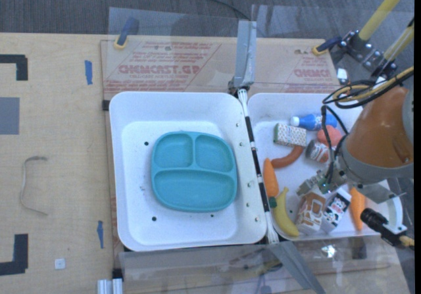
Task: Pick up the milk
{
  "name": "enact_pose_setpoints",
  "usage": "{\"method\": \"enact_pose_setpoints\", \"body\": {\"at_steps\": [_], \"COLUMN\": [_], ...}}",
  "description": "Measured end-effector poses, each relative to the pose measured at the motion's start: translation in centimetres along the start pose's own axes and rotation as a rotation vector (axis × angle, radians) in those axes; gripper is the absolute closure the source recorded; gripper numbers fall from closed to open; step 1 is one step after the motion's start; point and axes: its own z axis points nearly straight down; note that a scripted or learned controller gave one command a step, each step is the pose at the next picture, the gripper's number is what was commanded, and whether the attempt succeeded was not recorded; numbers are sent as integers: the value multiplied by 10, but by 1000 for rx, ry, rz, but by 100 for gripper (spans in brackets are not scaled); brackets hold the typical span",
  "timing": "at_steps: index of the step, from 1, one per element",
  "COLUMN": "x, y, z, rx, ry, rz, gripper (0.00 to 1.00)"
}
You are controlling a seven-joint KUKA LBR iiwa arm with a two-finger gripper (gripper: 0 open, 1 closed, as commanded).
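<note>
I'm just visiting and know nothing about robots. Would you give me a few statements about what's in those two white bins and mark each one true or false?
1. The teal divided plate lies in the left bin. True.
2. The banana sits on the plate. False: it lies in the right bin, near its front left corner.
3. The gripper is above the right bin. True.
4. The milk carton is lifted clear, between the fingers. False: it lies on the bin floor, beside a brown carton.
5. The blue-capped bottle is in the left bin. False: it lies in the right one.
</note>
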Motion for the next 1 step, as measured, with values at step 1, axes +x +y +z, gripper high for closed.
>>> {"method": "enact_pose_setpoints", "body": {"at_steps": [1], "x": [68], "y": [26], "z": [-117], "rx": [29], "ry": [22], "rz": [-1], "gripper": [100]}}
